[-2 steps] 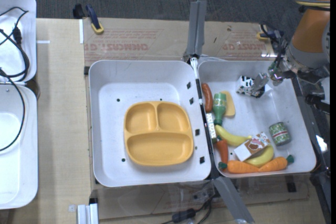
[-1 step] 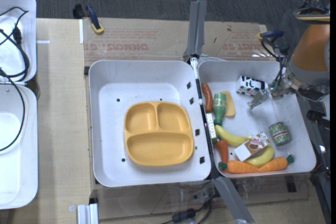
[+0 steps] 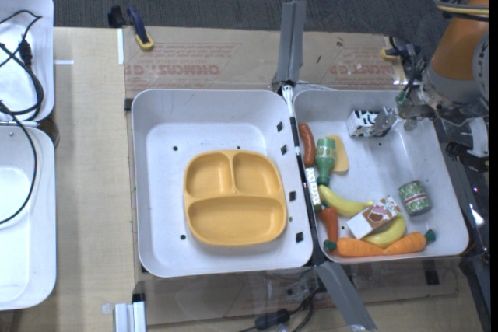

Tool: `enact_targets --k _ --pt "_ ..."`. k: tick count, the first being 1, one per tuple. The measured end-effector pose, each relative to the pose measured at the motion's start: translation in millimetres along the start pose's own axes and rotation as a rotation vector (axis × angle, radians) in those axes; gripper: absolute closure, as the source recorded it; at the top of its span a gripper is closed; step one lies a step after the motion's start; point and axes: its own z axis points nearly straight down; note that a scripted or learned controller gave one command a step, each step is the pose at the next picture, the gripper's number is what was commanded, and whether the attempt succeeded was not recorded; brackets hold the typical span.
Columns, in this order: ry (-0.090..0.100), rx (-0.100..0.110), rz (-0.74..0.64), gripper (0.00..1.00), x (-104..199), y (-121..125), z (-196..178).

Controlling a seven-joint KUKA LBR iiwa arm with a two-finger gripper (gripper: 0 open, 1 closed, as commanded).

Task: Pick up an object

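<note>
My gripper (image 3: 387,120) is low over the back of the right bin (image 3: 447,190), reaching in from the grey and orange arm (image 3: 457,50) at the right. A small black-and-white toy (image 3: 361,122) lies right at its tip on the left side; whether it is gripped cannot be made out. Further forward in that bin lie a red sausage (image 3: 306,144), a green bottle (image 3: 325,159), a banana (image 3: 342,202), a green can (image 3: 415,198), a small printed box (image 3: 373,216) and a carrot (image 3: 381,246).
The left bin (image 3: 156,167) holds a yellow divided plate (image 3: 233,197). A grey divider post (image 3: 292,43) rises between the bins at the back. White equipment with black cables (image 3: 19,89) stands at the far left.
</note>
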Motion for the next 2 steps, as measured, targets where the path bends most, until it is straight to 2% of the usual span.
enact_targets --k 1,2 --pt "-0.007 0.019 -0.004 0.00 7.8 6.4 8.9" --pt "0.022 0.028 0.144 0.00 -0.7 8.8 6.8"
